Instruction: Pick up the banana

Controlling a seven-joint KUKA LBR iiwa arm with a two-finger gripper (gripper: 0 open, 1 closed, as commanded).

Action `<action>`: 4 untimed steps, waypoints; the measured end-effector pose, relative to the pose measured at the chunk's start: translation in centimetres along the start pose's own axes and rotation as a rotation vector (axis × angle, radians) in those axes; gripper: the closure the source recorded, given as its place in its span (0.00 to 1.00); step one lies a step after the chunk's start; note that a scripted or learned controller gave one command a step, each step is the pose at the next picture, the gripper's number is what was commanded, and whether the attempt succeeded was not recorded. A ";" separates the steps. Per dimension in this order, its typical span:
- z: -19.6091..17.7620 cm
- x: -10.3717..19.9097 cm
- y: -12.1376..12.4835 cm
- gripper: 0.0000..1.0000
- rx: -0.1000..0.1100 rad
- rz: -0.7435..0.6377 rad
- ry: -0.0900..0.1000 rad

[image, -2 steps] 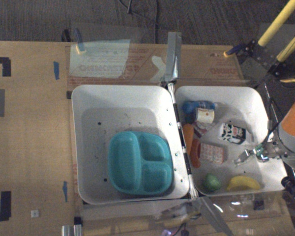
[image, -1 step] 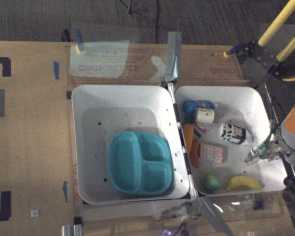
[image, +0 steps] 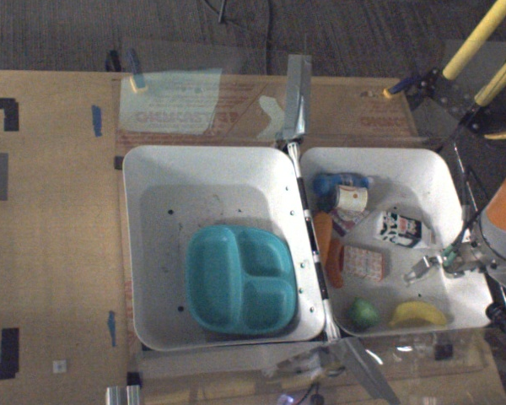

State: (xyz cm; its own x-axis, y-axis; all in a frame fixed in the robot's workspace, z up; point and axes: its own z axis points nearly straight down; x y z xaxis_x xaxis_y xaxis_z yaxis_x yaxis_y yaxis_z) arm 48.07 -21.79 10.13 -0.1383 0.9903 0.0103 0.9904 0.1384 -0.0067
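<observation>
The yellow banana [image: 419, 314] lies on its side in the near right corner of the right bin [image: 438, 171]. My gripper [image: 428, 266] hangs over that bin's right side, just beyond the banana and apart from it. The grey arm with its orange band [image: 499, 226] comes in from the right edge. Nothing shows in the gripper's grasp.
The right bin also holds a green round fruit [image: 363, 313] left of the banana, a red-and-white box [image: 362, 266], an orange carrot [image: 323, 234], a black-and-white carton [image: 400, 227], a small can [image: 352, 199] and a blue item [image: 329, 182]. A teal divided plate [image: 240, 280] lies in the left bin [image: 152, 226].
</observation>
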 end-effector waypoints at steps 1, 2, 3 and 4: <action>-0.7 -0.2 -0.1 1.00 0.002 0.004 0.000; -0.7 -0.2 -0.1 0.00 0.003 0.004 0.001; -0.7 -0.2 -0.1 0.00 0.003 0.004 0.001; -21.3 -0.5 -0.2 0.00 -0.004 -0.195 -0.011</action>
State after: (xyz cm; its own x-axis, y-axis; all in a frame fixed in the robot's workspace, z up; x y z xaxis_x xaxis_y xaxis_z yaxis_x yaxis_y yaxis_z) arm 48.09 -22.51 31.39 -0.3279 0.9447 -0.0001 0.9447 0.3279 -0.0017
